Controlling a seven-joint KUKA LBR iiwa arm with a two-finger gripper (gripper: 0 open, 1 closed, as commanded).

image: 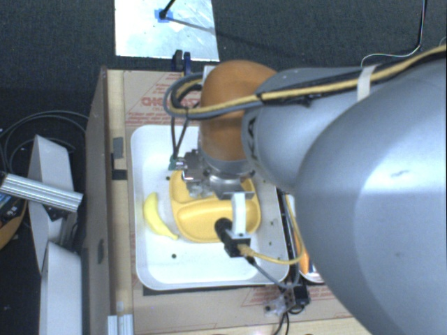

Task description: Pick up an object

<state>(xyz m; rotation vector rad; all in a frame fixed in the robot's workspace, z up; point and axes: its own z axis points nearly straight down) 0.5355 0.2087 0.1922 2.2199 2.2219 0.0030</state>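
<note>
A curved, smooth yellow banana (pixel 155 217) lies by the left wall of the shallow white plastic bin (pixel 188 274), touching a rounded glossy yellow plastic dish (pixel 202 218). The arm's gripper (pixel 213 187) sits just right of the banana, over that dish; its state cannot be told.
</note>
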